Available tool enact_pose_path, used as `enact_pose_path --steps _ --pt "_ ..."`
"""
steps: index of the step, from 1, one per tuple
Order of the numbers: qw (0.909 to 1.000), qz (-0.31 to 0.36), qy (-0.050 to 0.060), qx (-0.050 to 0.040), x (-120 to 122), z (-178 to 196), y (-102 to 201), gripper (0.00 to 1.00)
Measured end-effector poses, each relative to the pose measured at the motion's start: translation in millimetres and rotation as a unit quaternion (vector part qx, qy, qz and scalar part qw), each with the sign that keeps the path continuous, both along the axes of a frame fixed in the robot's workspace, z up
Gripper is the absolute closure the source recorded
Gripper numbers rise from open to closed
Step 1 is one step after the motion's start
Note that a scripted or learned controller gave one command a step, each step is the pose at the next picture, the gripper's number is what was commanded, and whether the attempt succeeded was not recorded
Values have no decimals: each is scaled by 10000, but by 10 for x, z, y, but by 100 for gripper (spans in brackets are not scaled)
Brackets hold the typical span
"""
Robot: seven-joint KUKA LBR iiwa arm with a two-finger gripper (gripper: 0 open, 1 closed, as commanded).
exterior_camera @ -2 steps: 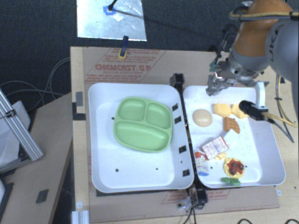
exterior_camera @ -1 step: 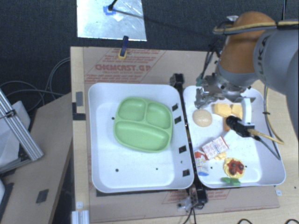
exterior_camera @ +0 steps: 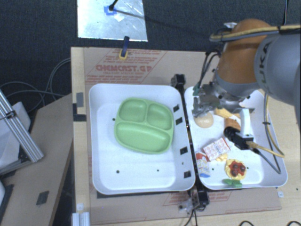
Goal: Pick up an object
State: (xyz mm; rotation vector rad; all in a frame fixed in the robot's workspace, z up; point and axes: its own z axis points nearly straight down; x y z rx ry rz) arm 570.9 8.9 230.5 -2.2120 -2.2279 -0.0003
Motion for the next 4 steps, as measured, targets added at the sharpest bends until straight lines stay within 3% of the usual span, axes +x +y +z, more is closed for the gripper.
enact_pose_path --steps 1,2,4 --pt "10000 -22 -10 -9 123 -147 -18 100" --pt "10000 -32 -20 -8 137 10 -121 100" --pt "10000 -35 -10 -5 27 -143 -78 100"
